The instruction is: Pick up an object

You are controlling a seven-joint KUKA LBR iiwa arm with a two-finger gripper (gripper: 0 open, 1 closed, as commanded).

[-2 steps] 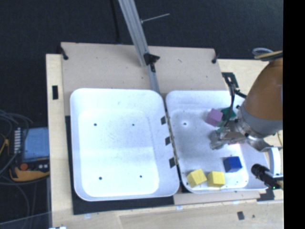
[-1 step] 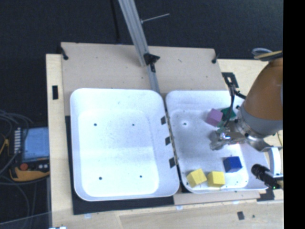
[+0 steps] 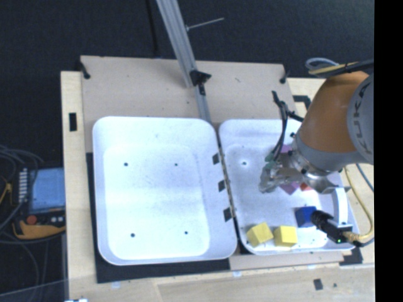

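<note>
My gripper (image 3: 272, 182) hangs low over the middle of the right bin (image 3: 242, 143), with the grey and orange arm above it to the right. A purple object (image 3: 291, 186) shows just right of the gripper, partly hidden by the wrist. Two yellow blocks (image 3: 259, 234) (image 3: 286, 234) lie side by side near the bin's front edge. A blue object (image 3: 305, 216) sits to their right, behind them. Whether anything is between the fingers is hidden from this angle.
The left bin (image 3: 154, 187) lies beside the right one, with a divider edge between them. A slanted metal rail (image 3: 182, 46) runs from the top down toward the bins' back. A blue device with cables (image 3: 47, 190) sits off the bench at left.
</note>
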